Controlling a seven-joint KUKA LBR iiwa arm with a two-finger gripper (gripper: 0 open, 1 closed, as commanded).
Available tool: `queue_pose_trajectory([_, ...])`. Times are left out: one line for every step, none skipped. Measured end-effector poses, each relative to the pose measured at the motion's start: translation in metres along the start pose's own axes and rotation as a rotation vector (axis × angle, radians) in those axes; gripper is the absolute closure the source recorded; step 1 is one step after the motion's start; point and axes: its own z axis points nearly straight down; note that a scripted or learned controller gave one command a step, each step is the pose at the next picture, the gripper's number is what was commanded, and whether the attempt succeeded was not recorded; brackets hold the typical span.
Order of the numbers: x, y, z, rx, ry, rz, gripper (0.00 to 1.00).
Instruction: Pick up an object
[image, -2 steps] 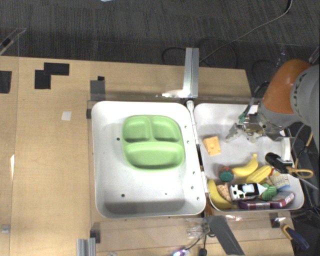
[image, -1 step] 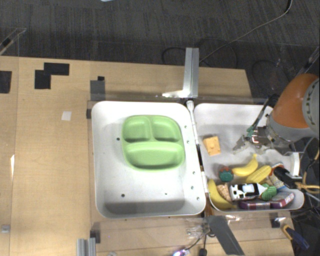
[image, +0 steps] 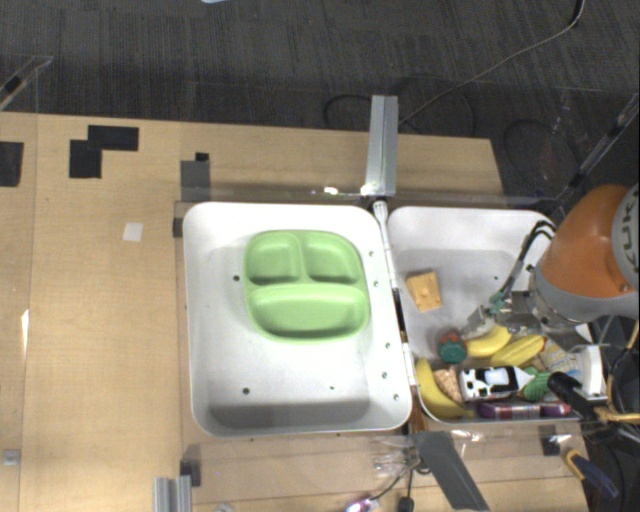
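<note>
Camera view: the gripper (image: 492, 318) is seen low in the right bin (image: 460, 240), at the pile of toys in its near corner. Whether it is released or clenched cannot be told; its tip is lost among the clutter. A yellow banana (image: 487, 343) is seen just beside the tip, on its near side, long axis roughly left to right. A cracker (image: 425, 291) lies apart to the left. The green tray (image: 305, 283) is seen in the left bin (image: 215, 330)
</note>
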Motion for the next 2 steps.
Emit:
queue_pose_trajectory([0.002, 0.003, -0.011, -0.005, 0.003, -0.002, 1.00])
queue_pose_trajectory([0.059, 0.033, -0.128, 0.010, 0.001, 0.151, 1.00])
